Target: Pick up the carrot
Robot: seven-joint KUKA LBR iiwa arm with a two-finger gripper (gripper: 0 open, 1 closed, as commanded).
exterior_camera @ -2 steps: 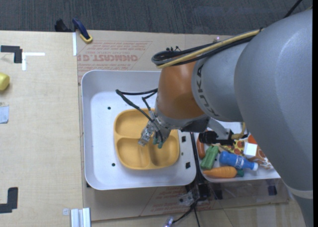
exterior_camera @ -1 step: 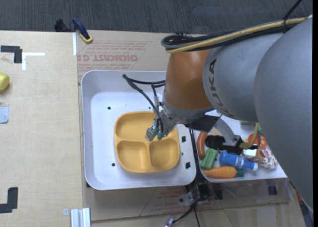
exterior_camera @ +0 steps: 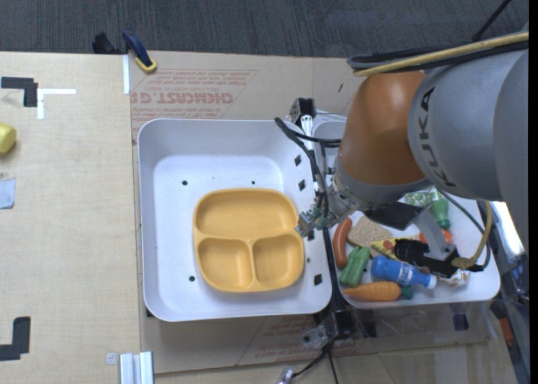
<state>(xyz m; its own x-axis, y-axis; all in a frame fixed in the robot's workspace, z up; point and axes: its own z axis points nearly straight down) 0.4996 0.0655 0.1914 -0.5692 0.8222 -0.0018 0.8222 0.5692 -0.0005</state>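
We see the carrot (exterior_camera: pixel 374 291) lying flat at the near edge of the right bin (exterior_camera: pixel 479 290), apart from the gripper (exterior_camera: pixel 313 219), with a green toy (exterior_camera: pixel 355 266) and blue bottle (exterior_camera: pixel 403 273) just beside it. The gripper sits over the divide between bins, by the yellow tray (exterior_camera: pixel 248 239) in the left bin (exterior_camera: pixel 168 206). We can't tell if it's open or closed; nothing visibly gripped.
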